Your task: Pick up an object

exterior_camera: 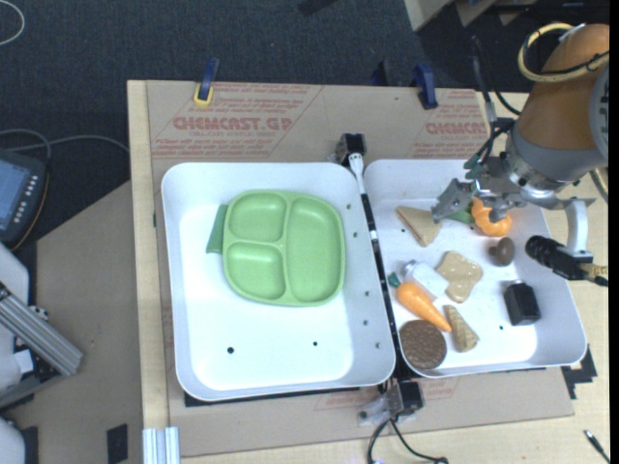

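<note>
The left bin is far to the left of the gripper and holds a green divided plate. In the right bin the gripper is low over the upper part. A tan wedge of bread lies just beside the gripper, to its lower left. Further below it and to the left are a carrot, a round brown patty, a biscuit and a thin tan stick. An orange fruit lies directly under the gripper, touching it or almost touching. I cannot tell if the gripper is open or closed, or if it has the fruit. A small brown nut is just below the fruit. A black block is lower, to the right.
</note>
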You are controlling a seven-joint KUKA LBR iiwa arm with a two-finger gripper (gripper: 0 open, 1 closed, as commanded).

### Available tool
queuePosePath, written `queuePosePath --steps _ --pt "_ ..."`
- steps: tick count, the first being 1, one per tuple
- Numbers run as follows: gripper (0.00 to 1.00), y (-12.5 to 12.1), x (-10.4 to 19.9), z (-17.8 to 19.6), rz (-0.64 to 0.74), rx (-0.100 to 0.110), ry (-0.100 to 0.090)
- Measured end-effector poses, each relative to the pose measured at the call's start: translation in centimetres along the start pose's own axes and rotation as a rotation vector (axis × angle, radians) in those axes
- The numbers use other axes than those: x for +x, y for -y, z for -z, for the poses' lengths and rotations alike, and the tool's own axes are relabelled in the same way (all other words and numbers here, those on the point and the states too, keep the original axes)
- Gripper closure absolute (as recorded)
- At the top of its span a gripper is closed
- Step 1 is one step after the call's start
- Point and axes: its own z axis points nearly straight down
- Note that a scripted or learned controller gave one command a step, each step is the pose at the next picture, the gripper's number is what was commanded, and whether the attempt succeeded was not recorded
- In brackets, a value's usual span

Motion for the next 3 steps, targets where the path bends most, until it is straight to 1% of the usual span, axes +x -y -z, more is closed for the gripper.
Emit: queuePosePath --steps 1,2,3 --pt "0.0 0.2 -0.5 -6.1 -0.001 0.005 -0.001" --pt "0.0 0.3 -0.4 -10.6 -0.001 0.005 -0.001" --pt "1.0 0.2 -0.5 -9.2 -0.002 -0.002 0.001"
